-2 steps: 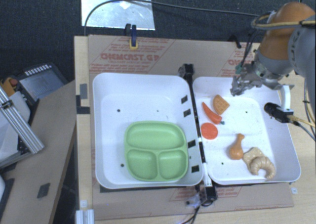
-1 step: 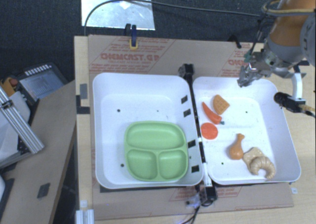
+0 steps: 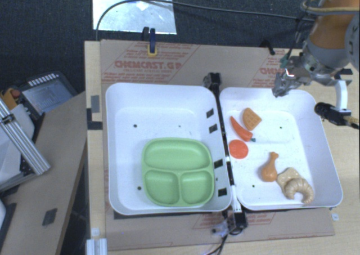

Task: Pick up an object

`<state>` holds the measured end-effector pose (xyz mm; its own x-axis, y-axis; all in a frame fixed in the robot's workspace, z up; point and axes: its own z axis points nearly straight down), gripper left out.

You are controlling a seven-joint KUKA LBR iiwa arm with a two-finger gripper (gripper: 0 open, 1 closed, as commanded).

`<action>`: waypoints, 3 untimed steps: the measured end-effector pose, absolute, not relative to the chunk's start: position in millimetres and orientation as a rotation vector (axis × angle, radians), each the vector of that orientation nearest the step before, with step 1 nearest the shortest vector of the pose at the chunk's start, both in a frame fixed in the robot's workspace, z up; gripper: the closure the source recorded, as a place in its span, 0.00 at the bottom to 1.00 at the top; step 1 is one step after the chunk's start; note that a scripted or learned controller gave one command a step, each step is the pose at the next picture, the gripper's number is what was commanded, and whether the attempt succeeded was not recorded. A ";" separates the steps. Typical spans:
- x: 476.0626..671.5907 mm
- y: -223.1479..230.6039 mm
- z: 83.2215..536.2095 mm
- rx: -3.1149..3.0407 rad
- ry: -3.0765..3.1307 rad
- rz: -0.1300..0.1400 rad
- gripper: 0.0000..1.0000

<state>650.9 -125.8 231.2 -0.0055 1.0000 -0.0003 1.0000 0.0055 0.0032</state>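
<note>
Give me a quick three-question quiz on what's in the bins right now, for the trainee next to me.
1. True or false: the green divided tray lies in the left bin.
2. Which item lies nearest the front right corner of the right bin? A) orange disc B) croissant C) red pepper
3. Fill in: the gripper hangs over the right bin's ____ edge.

Key: 1 true. 2 B; the croissant sits beside the drumstick. 3 back, near the bin's far rim, apart from all the food pieces.
</note>
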 end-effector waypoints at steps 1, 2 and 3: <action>636.3 -83.2 237.1 2.212 2.230 0.003 1.00; 627.4 -24.4 238.1 2.211 2.232 0.002 1.00; 603.3 34.2 236.3 2.213 2.233 0.001 1.00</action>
<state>603.3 34.2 236.3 -0.0093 1.0000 0.0020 1.0000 0.0093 -0.0010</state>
